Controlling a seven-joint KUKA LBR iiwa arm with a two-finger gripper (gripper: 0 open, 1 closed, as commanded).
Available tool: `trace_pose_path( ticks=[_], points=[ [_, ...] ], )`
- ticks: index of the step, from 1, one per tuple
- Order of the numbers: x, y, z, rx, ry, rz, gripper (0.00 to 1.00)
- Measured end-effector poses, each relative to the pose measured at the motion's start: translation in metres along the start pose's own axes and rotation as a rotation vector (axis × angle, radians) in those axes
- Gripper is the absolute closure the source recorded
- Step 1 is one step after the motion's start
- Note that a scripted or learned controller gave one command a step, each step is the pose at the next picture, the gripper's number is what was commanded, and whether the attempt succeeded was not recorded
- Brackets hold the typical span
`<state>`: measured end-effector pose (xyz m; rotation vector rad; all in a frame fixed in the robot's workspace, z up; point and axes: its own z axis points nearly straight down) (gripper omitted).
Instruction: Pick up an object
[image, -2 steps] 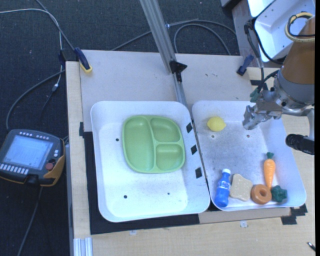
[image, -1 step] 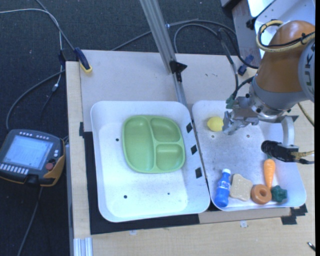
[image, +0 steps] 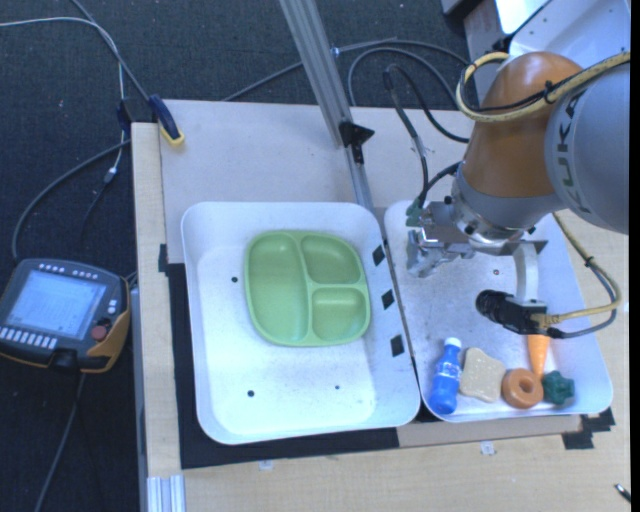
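My gripper (image: 428, 252) hangs over the upper left part of the right bin (image: 446, 310), above bare bin floor. Nothing shows in it. Along that bin's near edge lie a blue bottle with a white cap (image: 446, 376), a tan slice of bread (image: 482, 376), an orange ring-shaped doughnut (image: 521, 388), an orange carrot (image: 538, 350) and a small dark green item (image: 558, 387). All of them lie well below and to the right of the gripper.
The left bin (image: 290, 400) holds a green divided plate (image: 306, 288). A metal pole (image: 322, 70) slants up from between the bins. A teach pendant (image: 62, 312) lies on the floor to the left, and cables trail across the dark carpet.
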<state>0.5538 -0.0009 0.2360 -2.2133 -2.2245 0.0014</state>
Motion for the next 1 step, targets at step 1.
trace_pose_path(
  ticks=[1],
  points=[
    [0.0631,-0.0106,-0.0017,-0.001,0.002,-0.003,1.0]
  ],
)
